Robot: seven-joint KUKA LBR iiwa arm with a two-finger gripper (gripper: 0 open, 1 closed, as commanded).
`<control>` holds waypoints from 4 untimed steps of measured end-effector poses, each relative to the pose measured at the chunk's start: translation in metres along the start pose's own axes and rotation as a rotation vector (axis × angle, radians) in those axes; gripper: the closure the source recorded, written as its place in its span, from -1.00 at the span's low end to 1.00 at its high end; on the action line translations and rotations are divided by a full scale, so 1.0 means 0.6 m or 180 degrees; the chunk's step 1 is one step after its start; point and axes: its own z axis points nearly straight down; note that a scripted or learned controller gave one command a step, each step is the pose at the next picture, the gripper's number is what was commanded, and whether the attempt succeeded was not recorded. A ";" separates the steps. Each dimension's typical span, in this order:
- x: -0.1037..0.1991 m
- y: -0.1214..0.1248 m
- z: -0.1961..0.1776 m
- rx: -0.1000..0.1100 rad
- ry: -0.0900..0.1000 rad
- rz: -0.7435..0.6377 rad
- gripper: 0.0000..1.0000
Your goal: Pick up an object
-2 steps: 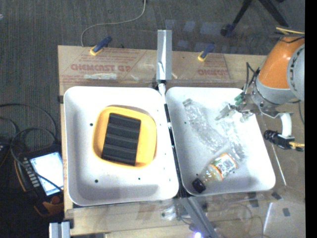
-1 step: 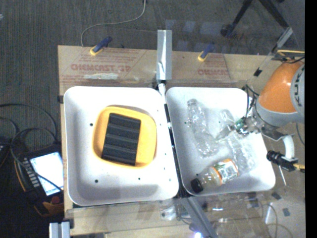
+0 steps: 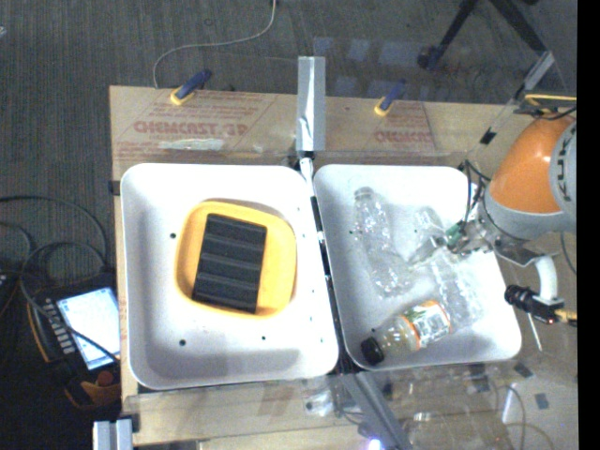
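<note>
In the camera view, the arm (image 3: 536,178) reaches in from three o'clock, over the right bin's (image 3: 487,340) right rim. Whether its gripper (image 3: 457,237) is open or closed cannot be told. Clear plastic bottles (image 3: 375,237) lie in that bin. A bottle with a dark cap (image 3: 410,328) rests toward five o'clock. In the left bin (image 3: 150,336), a black block (image 3: 230,262) lies on a yellow tray (image 3: 281,242).
</note>
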 end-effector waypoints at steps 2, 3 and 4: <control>-0.021 0.109 -0.009 -0.0019 -0.0011 0.0274 1.00; 0.022 0.163 -0.123 0.0021 -0.0015 0.0219 1.00; 0.116 0.202 -0.160 0.0025 -0.0014 0.0387 1.00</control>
